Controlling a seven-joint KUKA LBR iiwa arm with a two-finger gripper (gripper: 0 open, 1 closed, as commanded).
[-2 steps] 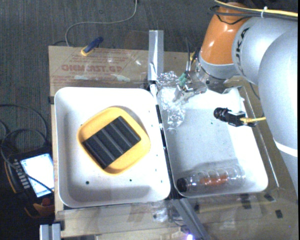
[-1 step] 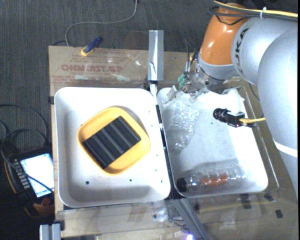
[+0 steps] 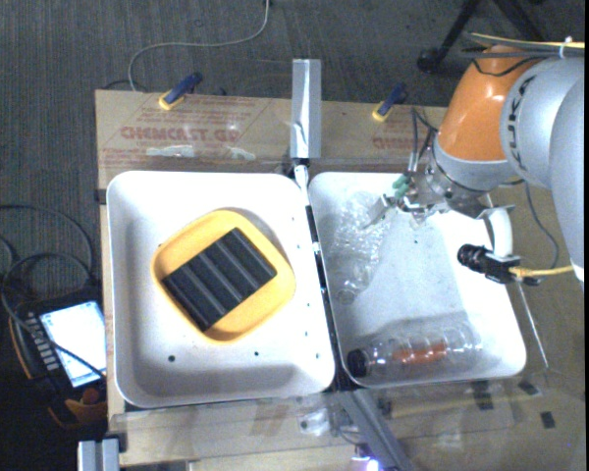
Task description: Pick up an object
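Camera view: looked down at a slant on two white bins side by side on a bench, the arm reaching in from 3 o'clock.
Bottle (image 3: 417,352): a clear plastic bottle with a dark cap lay on its side along the near wall of the right bin (image 3: 510,356), at about 6 o'clock in that bin, cap end pointing to 9 o'clock.
Yellow tray (image 3: 224,273): a yellow dish with a black ribbed insert lay tilted in the middle of the left bin (image 3: 137,292).
Crumpled plastic (image 3: 358,238): a clear, crinkled piece lay in the right bin at about 10 o'clock, close to the wall shared with the left bin.
Gripper (image 3: 404,198): hung over the far part of the right bin at about 12 o'clock, just beside the crumpled plastic.
Jaws: too small and cluttered to tell whether they were apart or closed, or whether anything sat between them.
Arm (image 3: 510,106): grey with an orange band, at 2 o'clock.
Clamps (image 3: 180,90): two blue-and-yellow clamps sat on the board (image 3: 196,135) beyond the bins.
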